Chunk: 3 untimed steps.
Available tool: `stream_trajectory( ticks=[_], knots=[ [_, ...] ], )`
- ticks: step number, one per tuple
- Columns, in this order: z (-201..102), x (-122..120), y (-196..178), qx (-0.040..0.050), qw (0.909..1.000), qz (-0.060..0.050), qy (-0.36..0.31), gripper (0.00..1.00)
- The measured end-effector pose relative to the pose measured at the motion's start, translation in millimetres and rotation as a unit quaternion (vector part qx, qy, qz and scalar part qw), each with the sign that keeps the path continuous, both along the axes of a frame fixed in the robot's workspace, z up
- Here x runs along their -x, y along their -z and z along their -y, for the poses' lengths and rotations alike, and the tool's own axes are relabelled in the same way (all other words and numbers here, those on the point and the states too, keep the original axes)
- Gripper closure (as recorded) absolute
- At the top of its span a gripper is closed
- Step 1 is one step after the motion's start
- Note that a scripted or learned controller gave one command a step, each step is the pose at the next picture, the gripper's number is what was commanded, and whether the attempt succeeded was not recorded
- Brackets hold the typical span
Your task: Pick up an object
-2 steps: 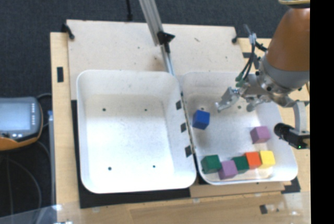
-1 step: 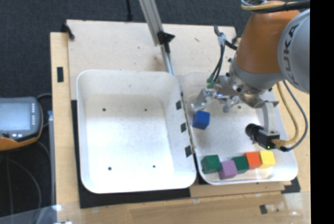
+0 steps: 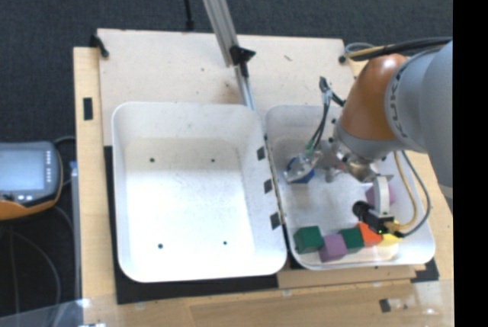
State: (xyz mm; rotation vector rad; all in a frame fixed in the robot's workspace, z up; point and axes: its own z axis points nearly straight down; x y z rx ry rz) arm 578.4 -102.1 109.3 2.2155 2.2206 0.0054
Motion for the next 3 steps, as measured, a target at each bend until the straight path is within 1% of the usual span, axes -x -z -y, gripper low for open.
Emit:
stream_trajectory(
  ticks=[1, 2, 3],
  knots=[
    [1.8, 0.8, -7.9, 0.0, 1.0, -0.001, 0.006, 1.0],
    [1.6, 0.8, -7.5, -0.0001, 1.0, 0.0, 0.007, 0.0],
    [1.7, 0.8, -7.5, 0.0001, 1.0, 0.0, 0.008, 0.0]
  ],
)
